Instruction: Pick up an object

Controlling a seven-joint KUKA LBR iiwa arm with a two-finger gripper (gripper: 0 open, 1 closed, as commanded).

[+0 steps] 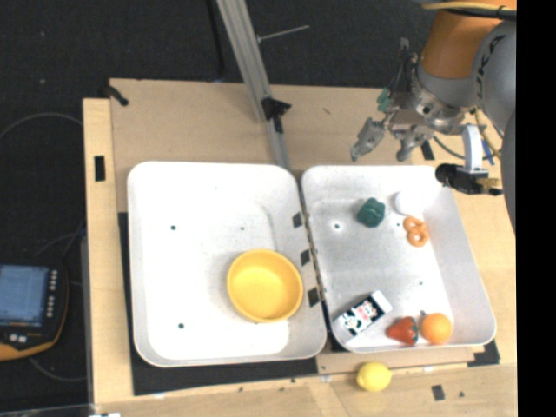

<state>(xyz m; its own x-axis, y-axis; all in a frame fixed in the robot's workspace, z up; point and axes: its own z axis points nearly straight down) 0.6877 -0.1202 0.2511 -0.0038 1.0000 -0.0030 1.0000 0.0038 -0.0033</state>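
A grey KUKA arm with an orange band reaches in from the right above 2 shallow white bins on a wooden bench. Its gripper (387, 148) hangs over the bare bench just beyond the far rim of the right bin (395, 272), its 2 fingers spread apart with nothing between them.

Inside the right bin, a dark green object (372, 212) sits near the far end, closest to the gripper but well apart from it. Just to the right of the green object lies a small white round piece (407, 202), and just beyond that, nearer the bin's right wall, an orange pretzel-shaped piece (417, 231). At the bin's near edge, a black-and-white carton (363, 313) lies tilted, with a red pepper-like object (401, 330) beside it and an orange fruit (436, 327) touching or nearly touching the red one in the near right corner.

A lemon (373, 376) rests on the bench outside the right bin, just past its near rim. The left bin (187, 233), which adjoins the right bin's left wall, holds a yellow bowl (264, 285) upright near that shared wall. A handheld pendant with a blue screen (30, 309) lies far to the left of the right bin, off the bench.
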